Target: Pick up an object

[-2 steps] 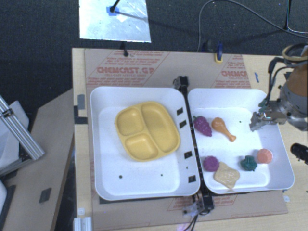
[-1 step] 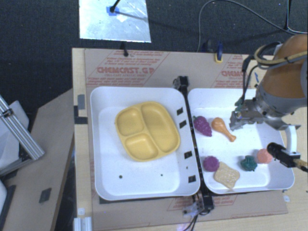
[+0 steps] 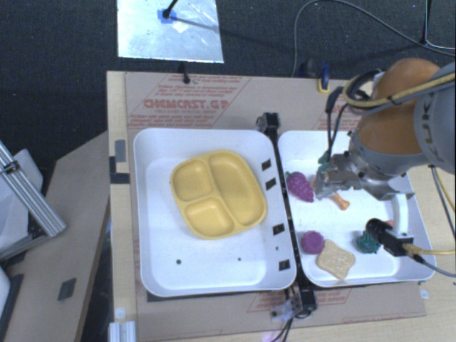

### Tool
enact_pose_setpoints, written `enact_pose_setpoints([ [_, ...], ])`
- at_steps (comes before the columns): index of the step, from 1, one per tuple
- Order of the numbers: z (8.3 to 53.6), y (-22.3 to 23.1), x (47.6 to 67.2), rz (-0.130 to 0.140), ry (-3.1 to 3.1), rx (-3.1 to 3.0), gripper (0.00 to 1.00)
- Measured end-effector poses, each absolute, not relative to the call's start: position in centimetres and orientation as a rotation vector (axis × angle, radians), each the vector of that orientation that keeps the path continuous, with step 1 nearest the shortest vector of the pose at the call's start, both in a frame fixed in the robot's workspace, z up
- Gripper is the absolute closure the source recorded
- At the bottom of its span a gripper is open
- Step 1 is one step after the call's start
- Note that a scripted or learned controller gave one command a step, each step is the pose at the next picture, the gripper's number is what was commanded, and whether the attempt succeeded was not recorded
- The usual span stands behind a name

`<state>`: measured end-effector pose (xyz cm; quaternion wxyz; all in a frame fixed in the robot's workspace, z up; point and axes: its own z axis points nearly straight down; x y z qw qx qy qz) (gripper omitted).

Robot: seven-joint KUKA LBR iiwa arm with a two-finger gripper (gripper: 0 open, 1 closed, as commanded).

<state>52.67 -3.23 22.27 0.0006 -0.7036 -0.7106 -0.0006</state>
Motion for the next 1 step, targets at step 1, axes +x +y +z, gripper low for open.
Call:
enact_pose_setpoints([
  [1, 22.67, 3.17, 53.14, -0.005, -2.235, -2.207, 1.00],
])
